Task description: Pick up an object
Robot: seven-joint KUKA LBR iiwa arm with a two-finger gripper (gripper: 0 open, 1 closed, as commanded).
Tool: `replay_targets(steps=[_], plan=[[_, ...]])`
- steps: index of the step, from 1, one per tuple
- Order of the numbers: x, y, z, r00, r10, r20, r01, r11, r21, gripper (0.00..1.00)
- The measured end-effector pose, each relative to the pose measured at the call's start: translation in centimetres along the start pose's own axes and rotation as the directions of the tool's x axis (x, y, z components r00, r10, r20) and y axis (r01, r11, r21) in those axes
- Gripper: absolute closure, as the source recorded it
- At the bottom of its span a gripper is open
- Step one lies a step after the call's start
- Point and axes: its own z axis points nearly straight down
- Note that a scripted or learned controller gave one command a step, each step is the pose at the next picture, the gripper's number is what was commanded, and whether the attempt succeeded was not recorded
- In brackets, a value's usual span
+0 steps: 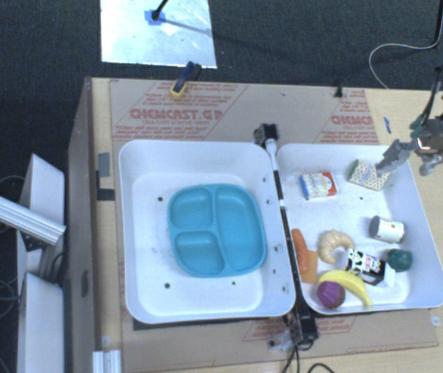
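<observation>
The right bin [423, 231] holds several items: a white and red snack packet [318, 185], a patterned square pad [368, 176], a white cup on its side [387, 228], a croissant [335, 245], a carrot [306, 256], a banana [347, 283], a purple plum [330, 294], a black-and-white carton [365, 264] and a teal lump [399, 259]. My gripper [406, 165] hovers over the bin's far right corner, open, with nothing between its fingers. One fingertip [387, 162] reaches right beside the patterned pad's upper right edge.
The left bin [148, 177] holds a blue divided plate [217, 229]. A ridge with a black clip [267, 134] joins the two bins. Both rest on a cardboard sheet [206, 111]. A cable [396, 53] loops behind the arm at the far right.
</observation>
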Motion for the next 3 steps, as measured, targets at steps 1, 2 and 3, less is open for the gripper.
replay_targets(steps=[1,2,3], plan=[[1.4,2.7,9.3,1.000,-0.001,-0.001,0.001,1.000,0.003,0.00],[3.6,6.5,12.1,1.000,-0.002,-0.001,0.002,1.000,0.000,0.00],[2.1,9.0,16.5,1.000,-0.001,0.000,0.001,1.000,0.001,0.00]])
